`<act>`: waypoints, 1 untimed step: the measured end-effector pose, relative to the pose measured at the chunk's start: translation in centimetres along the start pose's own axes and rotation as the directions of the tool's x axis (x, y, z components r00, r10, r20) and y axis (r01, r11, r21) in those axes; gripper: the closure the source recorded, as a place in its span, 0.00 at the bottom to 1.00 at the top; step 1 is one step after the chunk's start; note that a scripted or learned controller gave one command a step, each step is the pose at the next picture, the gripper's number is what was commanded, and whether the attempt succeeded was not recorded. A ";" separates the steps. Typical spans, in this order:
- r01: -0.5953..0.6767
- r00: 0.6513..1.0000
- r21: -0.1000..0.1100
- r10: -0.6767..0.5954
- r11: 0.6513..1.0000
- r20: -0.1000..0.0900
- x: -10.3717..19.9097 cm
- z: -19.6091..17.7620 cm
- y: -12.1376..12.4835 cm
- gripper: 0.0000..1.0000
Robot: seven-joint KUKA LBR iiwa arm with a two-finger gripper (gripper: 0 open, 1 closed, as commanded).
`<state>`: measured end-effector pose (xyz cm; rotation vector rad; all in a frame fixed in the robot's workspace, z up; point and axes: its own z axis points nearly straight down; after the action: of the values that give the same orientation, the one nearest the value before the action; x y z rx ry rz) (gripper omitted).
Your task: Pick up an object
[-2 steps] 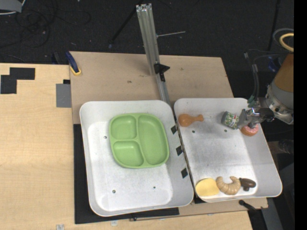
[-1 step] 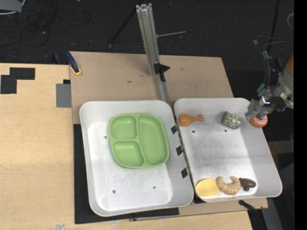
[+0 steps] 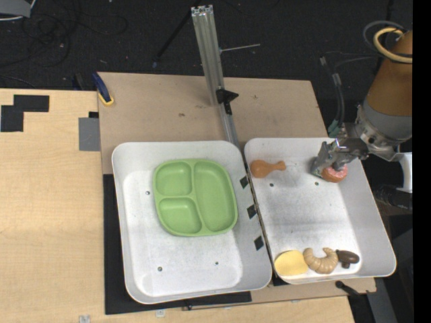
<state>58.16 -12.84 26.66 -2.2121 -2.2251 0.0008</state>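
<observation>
Hovering gripper (image 3: 328, 161) right over the pink toy (image 3: 334, 173) at the far right of the right bin (image 3: 316, 214). Can't tell if fingers are apart. Needing to centre on it before squeezing, staying off the wall.

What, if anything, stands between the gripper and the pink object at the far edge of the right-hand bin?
Nothing visible does. The gripper is directly over the pink object at the right bin's far edge, partly covering it. The drumstick-shaped toy lies apart, further along that far edge, out of the way.
</observation>
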 end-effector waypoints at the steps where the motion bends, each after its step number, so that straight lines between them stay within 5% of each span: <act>1: -0.001 1.000 0.000 0.001 1.000 0.000 4.3 0.5 0.2 1.00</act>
<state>58.37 -8.55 26.16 -2.2135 -2.2239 0.0013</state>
